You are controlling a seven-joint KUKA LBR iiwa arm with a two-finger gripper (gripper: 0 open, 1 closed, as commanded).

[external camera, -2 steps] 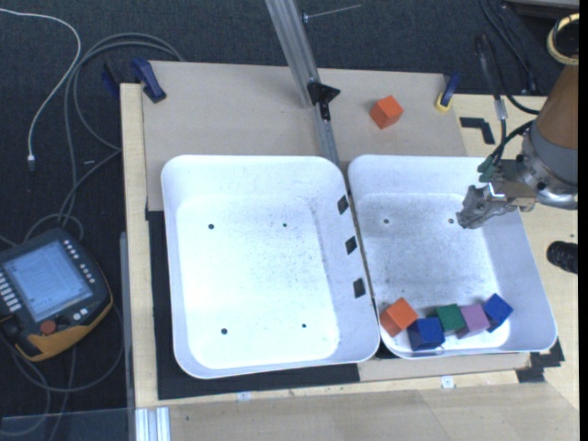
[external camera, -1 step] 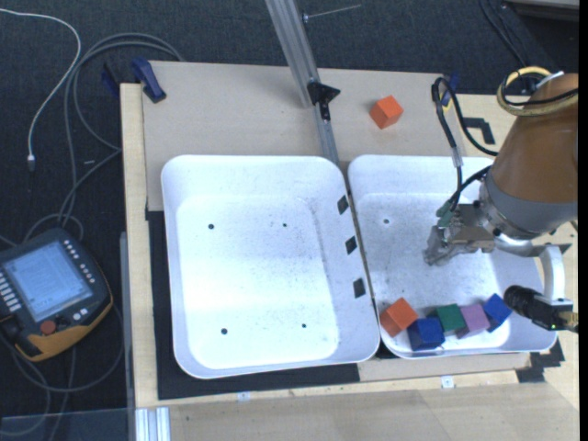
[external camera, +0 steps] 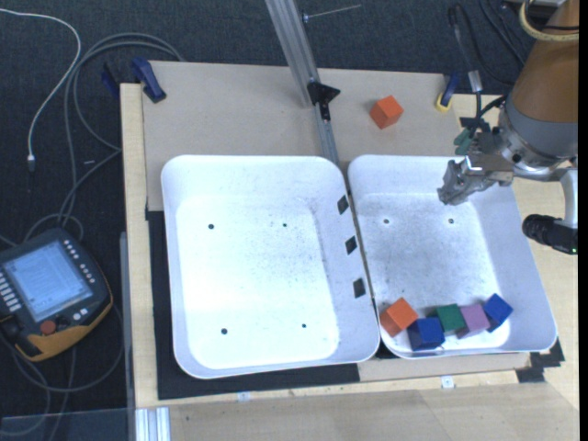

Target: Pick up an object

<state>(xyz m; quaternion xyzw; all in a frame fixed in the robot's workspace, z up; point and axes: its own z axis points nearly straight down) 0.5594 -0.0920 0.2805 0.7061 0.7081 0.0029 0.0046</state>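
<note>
Several small blocks lie along the near edge of the right bin (external camera: 514, 246): an orange block (external camera: 399, 314), a dark blue block (external camera: 426, 333), a green block (external camera: 449, 318), a pink block (external camera: 474, 317) and a blue block (external camera: 497, 309). My gripper (external camera: 453, 187) hangs over the far part of the right bin, well away from the blocks, with nothing seen between its fingers. The orange-banded arm comes in from the upper right.
Another orange block (external camera: 387, 111) sits on the bench behind the bins. The left bin (external camera: 184, 246) adjoins the right one. A metal pole (external camera: 292, 35) slants up from the divider. A teach pendant (external camera: 46, 288) and cables lie on the floor at the left.
</note>
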